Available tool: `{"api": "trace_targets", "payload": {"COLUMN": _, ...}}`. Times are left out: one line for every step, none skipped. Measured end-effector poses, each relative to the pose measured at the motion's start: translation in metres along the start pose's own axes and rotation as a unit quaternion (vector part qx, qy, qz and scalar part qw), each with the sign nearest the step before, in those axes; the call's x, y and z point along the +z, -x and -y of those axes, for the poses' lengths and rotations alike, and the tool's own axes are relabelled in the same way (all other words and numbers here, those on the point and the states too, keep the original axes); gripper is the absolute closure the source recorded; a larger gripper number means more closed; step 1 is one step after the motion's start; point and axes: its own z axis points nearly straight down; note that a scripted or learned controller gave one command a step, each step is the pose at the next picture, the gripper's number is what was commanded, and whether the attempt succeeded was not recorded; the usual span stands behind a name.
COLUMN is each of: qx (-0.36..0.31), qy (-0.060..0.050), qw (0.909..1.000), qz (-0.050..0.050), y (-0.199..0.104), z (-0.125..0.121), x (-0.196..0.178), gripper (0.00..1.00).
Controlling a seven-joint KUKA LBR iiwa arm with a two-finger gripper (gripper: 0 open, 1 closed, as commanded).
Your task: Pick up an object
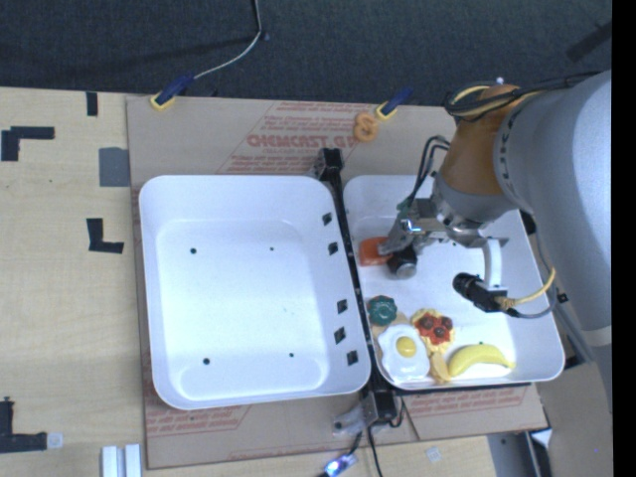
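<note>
My gripper (400,251) hangs low in the right bin (537,366), at the orange toy (370,252) lying at nine o'clock of the bin, against the divider. Grip state: I cannot tell. The toy looks light, rigid, smooth — probably slippery; take it across its narrow middle — a judgement.

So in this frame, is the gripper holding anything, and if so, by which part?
It cannot be told. The gripper is low in the right bin, right beside an orange-red object, but the view does not show a hold.
</note>
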Motion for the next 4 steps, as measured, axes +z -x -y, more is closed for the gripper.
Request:
{"api": "trace_targets", "payload": {"qx": 0.002, "qy": 0.003, "qw": 1.0, "qz": -0.002, "y": 0.02, "z": -0.007, "x": 0.006, "gripper": 1.0}}
{"api": "trace_targets", "payload": {"qx": 0.002, "qy": 0.003, "qw": 1.0, "qz": -0.001, "y": 0.042, "z": -0.027, "x": 0.006, "gripper": 1.0}}
{"api": "trace_targets", "payload": {"qx": 0.002, "qy": 0.004, "qw": 1.0, "qz": -0.001, "y": 0.045, "z": -0.027, "x": 0.006, "gripper": 1.0}}
{"api": "trace_targets", "payload": {"qx": 0.003, "qy": 0.006, "qw": 1.0, "qz": 0.001, "y": 0.056, "z": 0.001, "x": 0.005, "gripper": 1.0}}
